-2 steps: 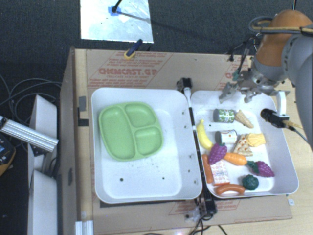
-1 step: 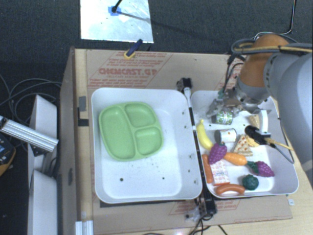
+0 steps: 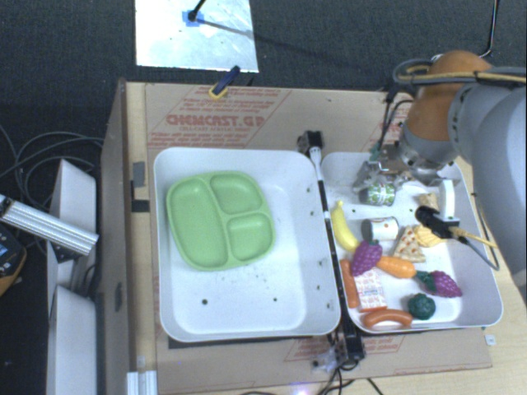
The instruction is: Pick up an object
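In the right bin, the end effector, grip state unclear, touches a green-white can.

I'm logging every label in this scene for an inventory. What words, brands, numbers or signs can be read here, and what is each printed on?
"CHEMCAST GP": large red letters on the brown cardboard sheet under the two bins, beyond the left white bin.
Smaller red lines around it: too blurred to read.
Red-and-white packet in the right white bin: print too small to read.
Small green-and-white can by the gripper: label unreadable.

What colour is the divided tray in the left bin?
Light green, plain: the divided tray shows clearly in the camera view.
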Robot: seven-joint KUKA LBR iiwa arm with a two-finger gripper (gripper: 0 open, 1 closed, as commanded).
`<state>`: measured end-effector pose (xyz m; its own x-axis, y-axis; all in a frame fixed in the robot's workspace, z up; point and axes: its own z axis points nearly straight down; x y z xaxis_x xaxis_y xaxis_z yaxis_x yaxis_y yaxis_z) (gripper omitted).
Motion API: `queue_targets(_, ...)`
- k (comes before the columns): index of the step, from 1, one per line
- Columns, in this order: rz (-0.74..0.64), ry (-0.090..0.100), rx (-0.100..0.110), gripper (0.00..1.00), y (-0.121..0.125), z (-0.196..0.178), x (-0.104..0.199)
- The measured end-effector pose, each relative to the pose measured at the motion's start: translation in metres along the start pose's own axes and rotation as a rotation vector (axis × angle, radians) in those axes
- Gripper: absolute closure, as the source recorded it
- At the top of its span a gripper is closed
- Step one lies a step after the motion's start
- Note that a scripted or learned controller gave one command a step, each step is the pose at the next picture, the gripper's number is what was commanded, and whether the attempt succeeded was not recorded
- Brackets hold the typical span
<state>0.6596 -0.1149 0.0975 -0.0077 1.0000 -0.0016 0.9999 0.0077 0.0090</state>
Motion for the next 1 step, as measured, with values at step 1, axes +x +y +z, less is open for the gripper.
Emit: queue_targets(1, 0.002, 0.002, 0.003, 1.00, -0.0211, -0.0891, 0.0576)
